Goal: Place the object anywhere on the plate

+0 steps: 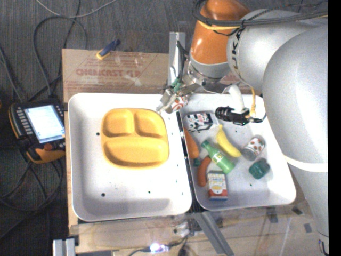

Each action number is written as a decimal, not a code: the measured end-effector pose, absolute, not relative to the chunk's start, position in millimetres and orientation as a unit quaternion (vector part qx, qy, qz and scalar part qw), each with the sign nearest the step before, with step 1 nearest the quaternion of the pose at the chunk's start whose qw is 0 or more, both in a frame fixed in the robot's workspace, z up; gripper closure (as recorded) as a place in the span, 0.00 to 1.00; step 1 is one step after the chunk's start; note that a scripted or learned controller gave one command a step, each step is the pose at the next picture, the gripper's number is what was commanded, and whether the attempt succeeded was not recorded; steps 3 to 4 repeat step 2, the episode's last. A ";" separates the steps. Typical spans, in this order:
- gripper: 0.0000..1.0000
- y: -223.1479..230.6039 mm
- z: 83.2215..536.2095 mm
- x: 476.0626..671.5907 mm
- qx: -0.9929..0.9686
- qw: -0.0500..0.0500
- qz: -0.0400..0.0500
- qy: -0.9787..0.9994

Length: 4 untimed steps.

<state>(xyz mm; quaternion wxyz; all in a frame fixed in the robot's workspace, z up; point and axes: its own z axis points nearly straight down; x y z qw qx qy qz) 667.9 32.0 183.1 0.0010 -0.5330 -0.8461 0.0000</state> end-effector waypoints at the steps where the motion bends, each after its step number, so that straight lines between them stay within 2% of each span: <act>1: 0.00 45.9 196.9 656.5 -0.493 0.000 0.001 -0.870; 2: 0.00 132.2 154.2 628.4 -0.412 0.001 0.000 -0.911; 4: 0.00 132.2 154.2 628.4 -0.412 0.001 0.000 -0.911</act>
